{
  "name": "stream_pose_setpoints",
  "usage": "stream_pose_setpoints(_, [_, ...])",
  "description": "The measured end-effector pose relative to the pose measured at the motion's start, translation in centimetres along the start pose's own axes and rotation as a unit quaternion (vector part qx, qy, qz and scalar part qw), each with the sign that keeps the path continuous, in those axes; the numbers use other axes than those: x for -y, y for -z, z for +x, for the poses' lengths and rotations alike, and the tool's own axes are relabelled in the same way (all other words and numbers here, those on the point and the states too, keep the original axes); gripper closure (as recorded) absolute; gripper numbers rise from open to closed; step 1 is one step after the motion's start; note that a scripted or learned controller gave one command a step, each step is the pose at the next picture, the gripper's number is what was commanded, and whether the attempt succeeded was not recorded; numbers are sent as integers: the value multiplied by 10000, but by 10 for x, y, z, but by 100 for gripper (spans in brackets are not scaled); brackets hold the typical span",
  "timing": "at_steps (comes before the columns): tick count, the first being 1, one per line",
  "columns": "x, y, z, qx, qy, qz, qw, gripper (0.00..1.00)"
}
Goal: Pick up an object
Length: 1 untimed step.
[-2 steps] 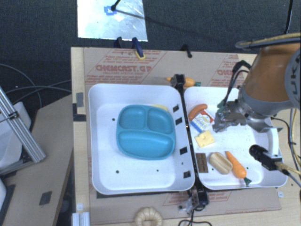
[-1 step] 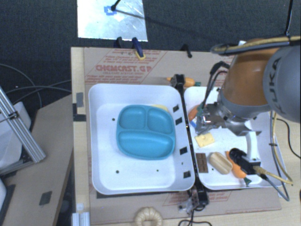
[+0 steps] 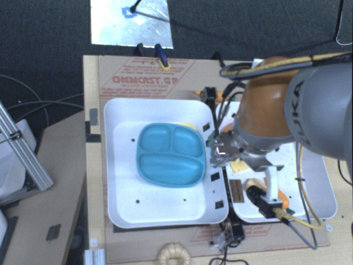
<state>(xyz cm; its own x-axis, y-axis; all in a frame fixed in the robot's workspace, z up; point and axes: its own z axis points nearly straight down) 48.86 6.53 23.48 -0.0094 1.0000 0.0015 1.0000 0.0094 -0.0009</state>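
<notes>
Starting nearest, a brown block (image 3: 236,190) and an orange piece (image 3: 282,195) lie in the right bin (image 3: 322,189), partly under the arm. The gripper (image 3: 220,150) hangs over the divide between the bins; whether it is open or closed cannot be told. Beyond, a blue divided plate (image 3: 168,153) sits in the left bin (image 3: 124,203). Descending here risks striking a bin wall and grasping nothing.

Red capitals reading CHEMCAST GP stand on the brown board (image 3: 149,72) near its far edge, with smaller red print around them too fine to read, and the dark letters UKA run down the grey arm (image 3: 324,117).
</notes>
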Motion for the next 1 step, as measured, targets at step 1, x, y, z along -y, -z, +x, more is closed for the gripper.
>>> stream_pose_setpoints(1, [0,-4,-11,7,-45,-9,10000,100])
